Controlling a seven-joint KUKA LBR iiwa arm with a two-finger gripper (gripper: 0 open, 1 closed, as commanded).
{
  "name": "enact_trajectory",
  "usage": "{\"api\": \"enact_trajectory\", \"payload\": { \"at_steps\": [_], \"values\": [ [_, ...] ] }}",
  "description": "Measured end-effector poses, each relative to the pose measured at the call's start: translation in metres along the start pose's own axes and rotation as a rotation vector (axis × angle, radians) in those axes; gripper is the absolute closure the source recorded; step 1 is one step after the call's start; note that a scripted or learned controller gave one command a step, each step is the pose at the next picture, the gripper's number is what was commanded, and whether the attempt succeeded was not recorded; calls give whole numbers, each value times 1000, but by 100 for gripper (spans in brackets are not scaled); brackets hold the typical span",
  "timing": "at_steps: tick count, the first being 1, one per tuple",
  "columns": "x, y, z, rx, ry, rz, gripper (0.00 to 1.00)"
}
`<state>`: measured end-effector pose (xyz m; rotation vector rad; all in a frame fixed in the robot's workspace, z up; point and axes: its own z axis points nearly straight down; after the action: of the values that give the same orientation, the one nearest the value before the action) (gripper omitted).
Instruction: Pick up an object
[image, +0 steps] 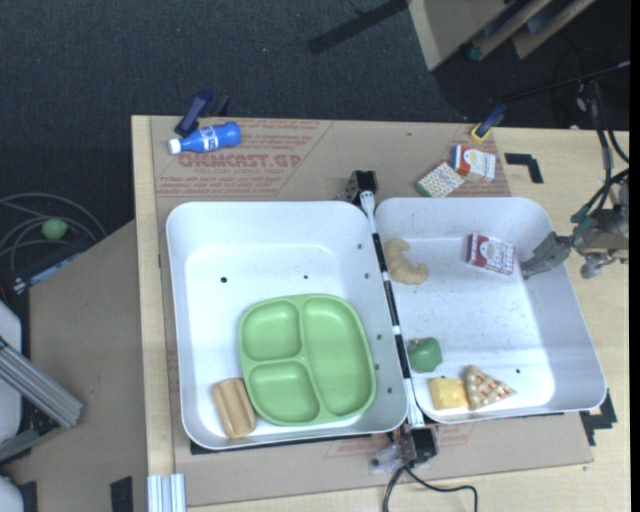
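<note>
Pincer (548, 255) at the right rim of the right bin (560, 345), too blurred to tell its state, nothing seen in it. Near it inside that bin: small red carton (489, 253); further left a pale croissant (406, 262). Along the near wall: green pepper (425, 352), yellow cheese block (448, 393), pizza slice (487, 386). In the left bin (200, 290): green divided plate (305, 358), bread stick (234, 407) beside it

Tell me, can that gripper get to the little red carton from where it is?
Probably yes. The gripper sits at the right bin's far edge, just beside the red carton, with bare bin floor between them and nothing piled on the carton.
</note>
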<state>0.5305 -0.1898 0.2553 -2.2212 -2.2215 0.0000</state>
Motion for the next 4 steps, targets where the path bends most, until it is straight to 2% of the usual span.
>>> {"api": "enact_trajectory", "payload": {
  "at_steps": [1, 2, 3, 4],
  "values": [
    [-24, 61, 93, 1, 0, 0, 0],
    [7, 114, 159, -4, -1, -2, 0],
    [-3, 140, 165, -12, -5, -3, 0],
    [-3, 140, 155, -13, -6, -4, 100]
  ]
}}
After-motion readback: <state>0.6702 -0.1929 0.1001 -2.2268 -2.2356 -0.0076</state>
